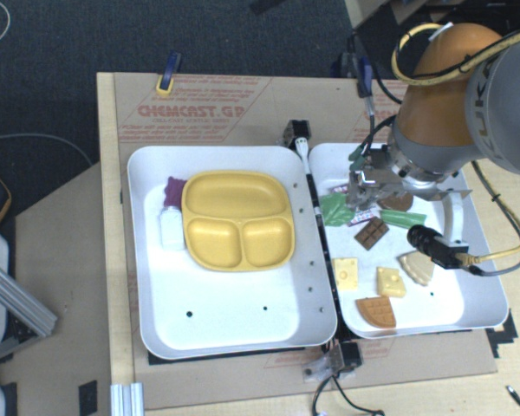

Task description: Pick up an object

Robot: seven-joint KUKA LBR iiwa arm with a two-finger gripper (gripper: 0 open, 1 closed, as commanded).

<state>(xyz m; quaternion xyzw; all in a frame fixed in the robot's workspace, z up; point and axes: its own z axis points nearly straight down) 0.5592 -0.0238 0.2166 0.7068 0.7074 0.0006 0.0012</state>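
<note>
Over the upper part of the right-hand shallow white bin [481, 306], the metal pincer [367, 191] hangs low at the end of the grey arm with its orange band [446, 68]. Whether it is parted or closed, I cannot tell, since the wrist hides its tip, and nothing visibly sits in it.

Directly beneath and beside it lies a floppy green leaf-shaped toy piece [336, 209], with a second green strip [405, 219] running off toward the arm's side. Just below those rests a small dark-brown chocolate-bar block [371, 231] (tilted on a diagonal), the nearest firm candidate for a pick. It looks light and stiff, probably smooth plastic, so taking it across its short width should suit it best. The green leaf seems soft and thin, likely to bend or slide, and better pinched near its thicker middle.

Further toward the near rim sit a pale yellow holed cheese square [346, 273], a second yellow cheese chunk [390, 282], a tan waffle-like wedge [377, 311] and a cream shell-shaped piece [417, 268], all well apart from one another.

Across the divider, the left white bin [234, 328] holds a mustard-yellow three-compartment plastic plate [238, 218], with a purple object [173, 191] and a small white bottle [171, 229] touching its far side. Both bins rest on the cardboard-topped bench [199, 102].
</note>
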